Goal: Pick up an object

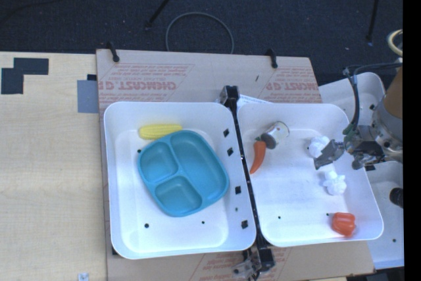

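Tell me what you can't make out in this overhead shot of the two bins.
- Gripper: in the camera view it is small and blurred over the right bin, so its finger state is unclear.
- White crumpled object: partly covered by the gripper; contact cannot be judged.
- Arm: cut off by the right edge.
- Silver object beside the carrot: too small to identify.

A single camera sits fixed above the tabletop (46, 161) and looks down at a slant, far enough back to take in both white bins whole: the left bin (125, 220) and the right bin (296, 220). The top of the frame reaches dark floor beyond the bench. The arm (395, 108) enters at the right edge.
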Action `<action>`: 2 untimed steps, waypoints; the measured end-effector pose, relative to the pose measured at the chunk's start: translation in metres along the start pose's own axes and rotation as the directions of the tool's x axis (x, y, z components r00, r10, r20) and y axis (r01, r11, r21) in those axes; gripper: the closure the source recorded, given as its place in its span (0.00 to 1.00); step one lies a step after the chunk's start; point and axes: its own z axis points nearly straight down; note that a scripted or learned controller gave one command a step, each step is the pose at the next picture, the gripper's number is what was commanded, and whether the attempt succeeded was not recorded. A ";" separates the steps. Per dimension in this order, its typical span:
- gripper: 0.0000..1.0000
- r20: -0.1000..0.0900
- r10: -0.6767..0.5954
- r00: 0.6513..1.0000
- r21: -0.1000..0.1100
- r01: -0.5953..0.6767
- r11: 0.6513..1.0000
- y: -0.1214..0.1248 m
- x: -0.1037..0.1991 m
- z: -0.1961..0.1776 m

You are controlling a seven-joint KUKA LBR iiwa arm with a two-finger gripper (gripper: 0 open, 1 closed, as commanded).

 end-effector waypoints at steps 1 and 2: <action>0.00 0.003 -0.002 1.000 -0.013 0.002 1.000 0.002 0.000 -0.006; 0.00 0.000 -0.002 1.000 -0.005 0.002 1.000 -0.005 -0.005 0.054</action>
